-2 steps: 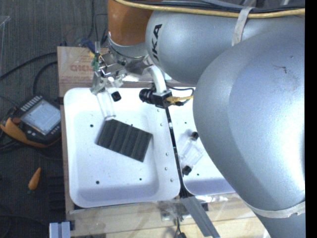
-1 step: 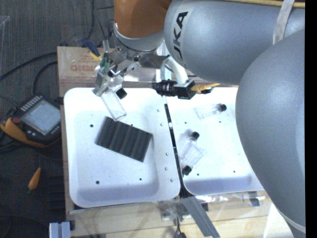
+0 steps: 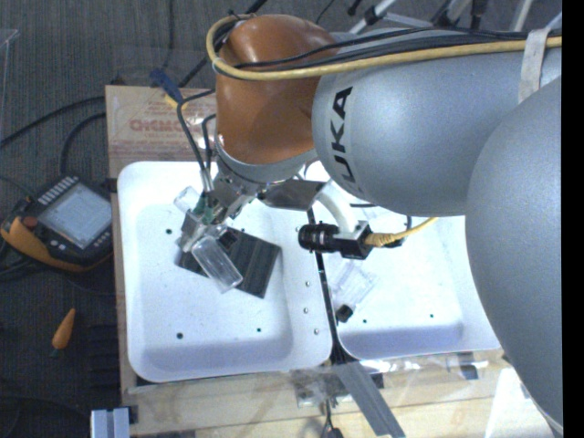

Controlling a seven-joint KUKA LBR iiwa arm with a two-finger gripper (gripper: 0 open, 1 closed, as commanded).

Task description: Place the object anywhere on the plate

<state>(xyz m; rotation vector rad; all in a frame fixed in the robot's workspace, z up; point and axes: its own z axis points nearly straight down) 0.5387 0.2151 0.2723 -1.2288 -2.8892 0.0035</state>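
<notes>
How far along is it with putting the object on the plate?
Seemingly near the end. The end effector is low in the left bin, and a clear object lies over the dark plate. I cannot tell whether it is released; the arm's retreat is left.

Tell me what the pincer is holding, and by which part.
It cannot be told. The pincer sits low in the left bin, over a clear block that lies on the dark plate, but the view does not show the block between its tips.

You can read "UKA" in black on the grey arm; the red print on the cardboard is too blurred.
</notes>
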